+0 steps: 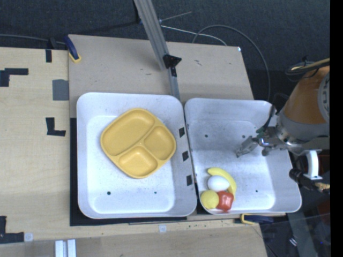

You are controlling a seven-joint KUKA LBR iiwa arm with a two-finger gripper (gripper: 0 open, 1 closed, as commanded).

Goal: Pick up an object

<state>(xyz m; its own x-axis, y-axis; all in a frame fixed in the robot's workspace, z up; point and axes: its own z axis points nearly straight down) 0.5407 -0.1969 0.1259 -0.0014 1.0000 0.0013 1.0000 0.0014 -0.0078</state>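
Hovering over the right bin (214,111), the hand (247,148) sits above-right of the white egg (217,183). Whether its fingers are apart cannot be told.

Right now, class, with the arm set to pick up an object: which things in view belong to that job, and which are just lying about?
Belong to the job:
- gripper, over the right bin
- banana, white egg, yellow lemon and red piece, clustered at that bin's near edge

Just lying about:
- yellow divided plate in the left bin
- black tape marks on the bench
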